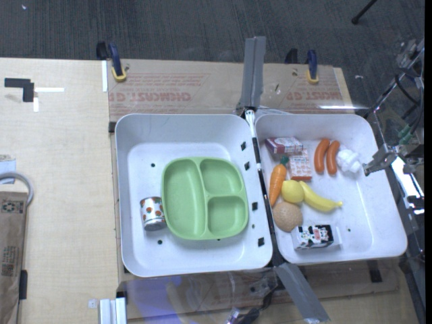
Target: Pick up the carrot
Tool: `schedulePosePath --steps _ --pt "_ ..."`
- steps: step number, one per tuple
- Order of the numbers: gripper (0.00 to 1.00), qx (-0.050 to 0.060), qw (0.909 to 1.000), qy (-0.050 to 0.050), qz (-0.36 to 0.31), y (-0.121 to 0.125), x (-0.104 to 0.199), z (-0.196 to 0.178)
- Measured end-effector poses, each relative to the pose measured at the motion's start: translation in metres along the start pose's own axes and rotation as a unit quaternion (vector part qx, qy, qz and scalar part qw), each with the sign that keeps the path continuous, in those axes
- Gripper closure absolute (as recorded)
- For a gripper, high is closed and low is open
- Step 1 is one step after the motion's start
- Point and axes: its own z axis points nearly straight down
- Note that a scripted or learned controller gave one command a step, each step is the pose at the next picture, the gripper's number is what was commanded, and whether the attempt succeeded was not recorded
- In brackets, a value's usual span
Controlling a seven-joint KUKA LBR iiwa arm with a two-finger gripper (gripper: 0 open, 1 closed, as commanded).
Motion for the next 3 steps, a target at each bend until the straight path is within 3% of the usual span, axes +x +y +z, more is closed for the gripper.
schedulePosePath --steps 1,2,3 --pt "0.00 0.000 0.9954 0.000 -0.096 0.003 0.068 0.095" --pt "0.00 -0.001 0.9970 0.000 -0.078 -0.004 0.051 0.089" --pt "0.00 -0.001 0.9593 0.000 -0.282 0.041 0.097 0.152"
